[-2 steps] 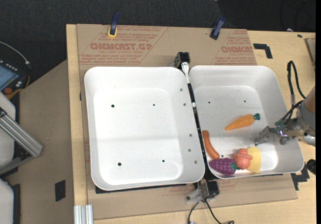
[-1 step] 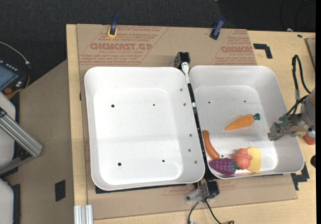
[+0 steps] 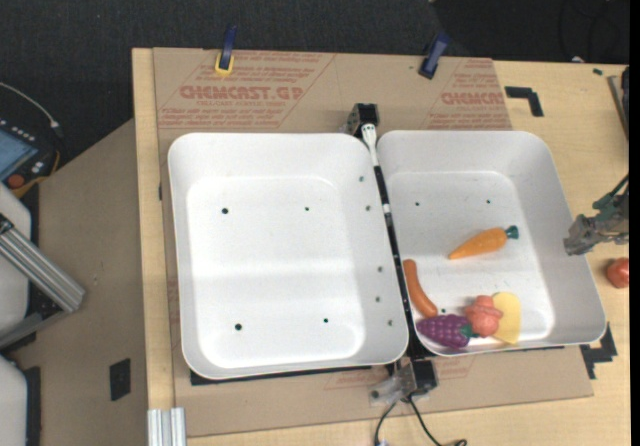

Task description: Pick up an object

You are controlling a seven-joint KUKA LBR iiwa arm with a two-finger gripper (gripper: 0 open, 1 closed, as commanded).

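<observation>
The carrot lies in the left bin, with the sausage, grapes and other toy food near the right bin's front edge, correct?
Not quite. The camera view shows the carrot in the right bin, the same bin as the sausage and grapes. The rest stands.

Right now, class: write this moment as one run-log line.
gripper: at right bin edge, holding nothing seen | right bin: carrot, sausage, grapes | left bin

Bright even overhead light; soft shadows; sharp.
</observation>
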